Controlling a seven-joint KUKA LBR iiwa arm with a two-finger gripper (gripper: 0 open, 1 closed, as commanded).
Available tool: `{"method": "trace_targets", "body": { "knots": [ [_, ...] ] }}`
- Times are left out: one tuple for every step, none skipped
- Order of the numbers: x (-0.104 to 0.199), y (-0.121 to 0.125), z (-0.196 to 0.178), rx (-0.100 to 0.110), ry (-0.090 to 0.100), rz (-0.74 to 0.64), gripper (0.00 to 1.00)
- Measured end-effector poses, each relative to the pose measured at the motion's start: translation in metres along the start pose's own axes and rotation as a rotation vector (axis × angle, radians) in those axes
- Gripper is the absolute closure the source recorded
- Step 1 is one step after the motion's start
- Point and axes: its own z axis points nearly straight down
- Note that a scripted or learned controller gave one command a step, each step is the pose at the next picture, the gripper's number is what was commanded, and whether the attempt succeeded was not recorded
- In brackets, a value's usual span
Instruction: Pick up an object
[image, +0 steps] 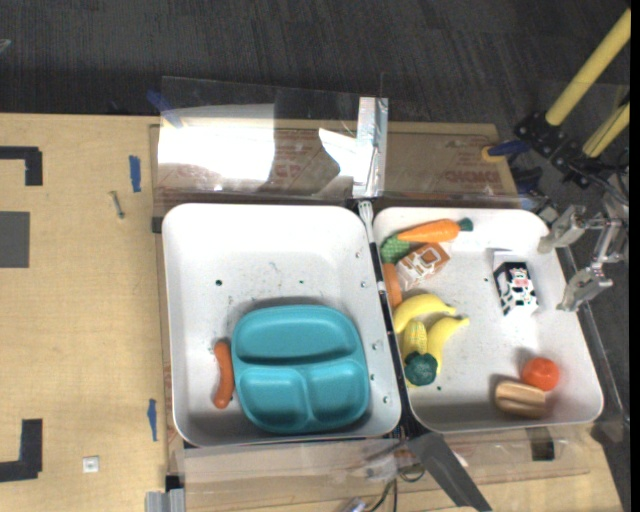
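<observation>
Camera view: the tool (585, 262) hangs at the right bin's (580, 400) right rim, fingers spread wide and holding nothing. It is nearest the black-and-white cow toy (515, 287), just left of it. Banana (428, 322) and carrot (432, 232) crowd the divider, harder to reach.

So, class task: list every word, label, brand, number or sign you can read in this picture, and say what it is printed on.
Brown cardboard behind the bins: reddish printed lettering, too blurred to read.
Small snack packet in the right bin: markings too small to read.
Black-and-white toy in the right bin: a pattern, no legible text.
Nothing else carries readable text.
</observation>
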Motion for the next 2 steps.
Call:
{"method": "trace_targets", "body": {
  "knots": [
    [0.086,-0.007,0.142,-0.002,0.006,-0.022,0.0],
    [0.081,-0.006,0.129,0.002,-0.006,-0.026,1.0]
  ]
}}
